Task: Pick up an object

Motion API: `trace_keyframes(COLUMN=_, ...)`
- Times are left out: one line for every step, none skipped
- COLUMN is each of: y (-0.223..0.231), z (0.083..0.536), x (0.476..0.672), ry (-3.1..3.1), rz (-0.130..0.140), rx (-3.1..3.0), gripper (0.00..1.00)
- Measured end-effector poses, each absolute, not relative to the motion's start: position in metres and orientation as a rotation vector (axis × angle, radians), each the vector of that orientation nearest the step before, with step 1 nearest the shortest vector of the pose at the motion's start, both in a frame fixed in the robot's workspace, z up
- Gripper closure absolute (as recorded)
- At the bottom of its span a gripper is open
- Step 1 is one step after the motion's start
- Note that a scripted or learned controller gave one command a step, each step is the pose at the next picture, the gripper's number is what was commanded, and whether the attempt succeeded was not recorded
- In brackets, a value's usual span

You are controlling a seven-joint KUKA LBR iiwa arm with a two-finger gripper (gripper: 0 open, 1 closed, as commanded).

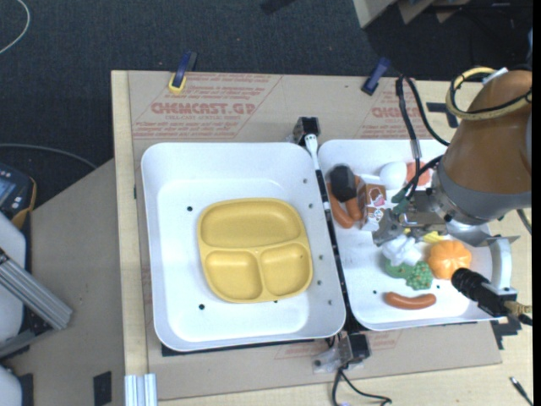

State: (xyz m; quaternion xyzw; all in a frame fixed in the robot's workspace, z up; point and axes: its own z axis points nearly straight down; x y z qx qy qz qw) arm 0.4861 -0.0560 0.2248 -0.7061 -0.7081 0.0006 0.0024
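The end effector hung low over the toy food at centre right of the frame, beside the broccoli; its grip could not be told. Nothing looked lifted yet.

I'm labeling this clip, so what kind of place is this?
Probably a robotics lab's test bench: a robot arm reaches over two white bins clamped to a board, one with a yellow divided tray, the other with toy food like a hot dog and broccoli.
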Motion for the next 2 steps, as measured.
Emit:
trace_keyframes(y=-0.056, z=0.230, x=0.487, ry=-2.223, rz=-0.002, rx=-2.222, gripper=1.00)
trace_keyframes(y=-0.050, z=0.214, x=0.477, ry=-2.217, rz=0.003, rx=-2.220, gripper=1.00)
